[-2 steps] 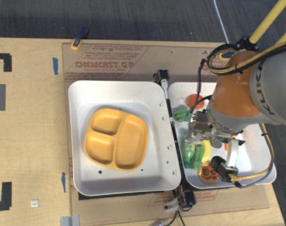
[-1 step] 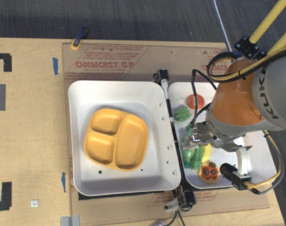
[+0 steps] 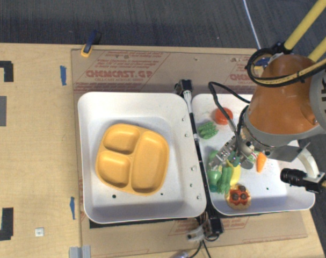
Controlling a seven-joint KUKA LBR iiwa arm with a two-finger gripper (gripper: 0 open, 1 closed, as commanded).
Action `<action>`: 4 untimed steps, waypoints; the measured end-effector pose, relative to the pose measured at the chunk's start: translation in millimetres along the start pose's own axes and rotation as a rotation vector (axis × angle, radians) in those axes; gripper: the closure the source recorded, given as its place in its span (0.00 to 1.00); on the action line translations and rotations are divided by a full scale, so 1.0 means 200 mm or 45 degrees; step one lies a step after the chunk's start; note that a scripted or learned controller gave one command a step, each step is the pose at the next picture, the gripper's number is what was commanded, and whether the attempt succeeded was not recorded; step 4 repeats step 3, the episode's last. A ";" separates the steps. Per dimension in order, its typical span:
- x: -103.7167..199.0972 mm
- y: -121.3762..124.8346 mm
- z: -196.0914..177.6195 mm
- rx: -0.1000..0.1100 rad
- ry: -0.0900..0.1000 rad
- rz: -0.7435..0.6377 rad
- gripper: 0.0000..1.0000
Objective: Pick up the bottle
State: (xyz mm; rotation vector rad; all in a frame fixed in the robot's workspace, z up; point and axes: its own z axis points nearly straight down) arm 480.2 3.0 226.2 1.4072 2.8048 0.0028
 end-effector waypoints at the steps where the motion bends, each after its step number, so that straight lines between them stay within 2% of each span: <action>1: 0.28 0.20 0.21 0.005 0.005 -0.179 1.00; 2: 0.20 0.34 0.21 0.001 0.002 -0.156 1.00; 3: 0.01 0.24 0.21 0.001 0.001 -0.122 1.00; 4: 0.01 0.24 0.21 0.001 0.001 -0.122 1.00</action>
